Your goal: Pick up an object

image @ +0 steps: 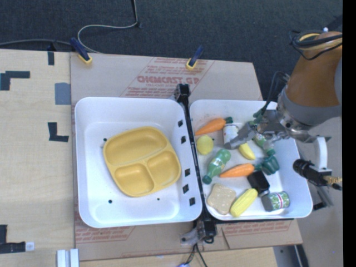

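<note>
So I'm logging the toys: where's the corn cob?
In the right bin, near its front edge, the corn cob lies between the bread slice and the can.

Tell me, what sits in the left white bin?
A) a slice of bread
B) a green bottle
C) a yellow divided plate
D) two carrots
C: the yellow divided plate lies alone in the left bin, while the food toys crowd the right bin.

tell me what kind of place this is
Probably a robotics lab test bench: two white bins on clamped cardboard, toy food like a carrot, and a robot arm reaching in.
</note>
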Robot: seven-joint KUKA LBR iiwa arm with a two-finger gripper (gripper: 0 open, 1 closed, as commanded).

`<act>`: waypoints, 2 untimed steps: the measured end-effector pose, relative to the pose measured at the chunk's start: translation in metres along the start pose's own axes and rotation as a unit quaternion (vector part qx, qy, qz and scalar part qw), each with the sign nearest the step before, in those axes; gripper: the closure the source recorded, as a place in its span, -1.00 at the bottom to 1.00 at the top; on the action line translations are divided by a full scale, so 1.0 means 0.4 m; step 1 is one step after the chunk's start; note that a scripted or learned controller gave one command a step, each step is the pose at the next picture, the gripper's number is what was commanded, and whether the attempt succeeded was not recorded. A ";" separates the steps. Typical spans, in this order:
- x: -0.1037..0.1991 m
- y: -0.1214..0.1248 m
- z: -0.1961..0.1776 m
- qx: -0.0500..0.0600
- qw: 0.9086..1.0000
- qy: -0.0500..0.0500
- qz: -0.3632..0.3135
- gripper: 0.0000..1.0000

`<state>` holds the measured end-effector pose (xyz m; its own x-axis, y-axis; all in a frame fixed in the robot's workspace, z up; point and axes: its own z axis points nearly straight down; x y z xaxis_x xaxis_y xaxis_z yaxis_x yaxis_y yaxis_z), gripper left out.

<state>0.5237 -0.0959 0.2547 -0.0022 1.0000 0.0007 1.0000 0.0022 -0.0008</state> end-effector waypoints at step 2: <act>-0.021 0.252 0.410 0.011 1.000 0.001 0.002 -1.00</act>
<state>0.6243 -0.1039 0.0905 0.0020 1.0000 0.0030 0.9997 -0.0019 -0.0226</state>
